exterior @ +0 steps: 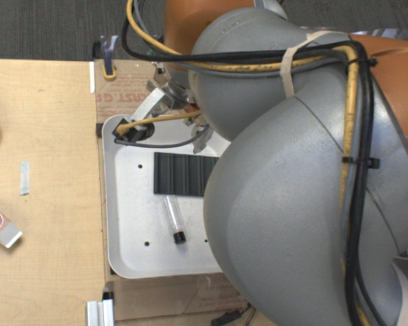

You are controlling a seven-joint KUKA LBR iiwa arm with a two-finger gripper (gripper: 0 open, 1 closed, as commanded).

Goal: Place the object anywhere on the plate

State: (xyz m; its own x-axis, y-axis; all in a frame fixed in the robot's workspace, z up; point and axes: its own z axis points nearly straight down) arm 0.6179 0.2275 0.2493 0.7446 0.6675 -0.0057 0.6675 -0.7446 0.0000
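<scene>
Camera view: arm (306,182) looms over the bin (126,250) — claw state can't be told; the tube (173,219) needs a centred, across-the-barrel grasp.

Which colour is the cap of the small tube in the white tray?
Black: the tube is clear, its cap black, in the camera view.

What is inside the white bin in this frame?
In the bin: a black ribbed block and a clear tube with a black cap. The arm covers the bin's right part.
</scene>
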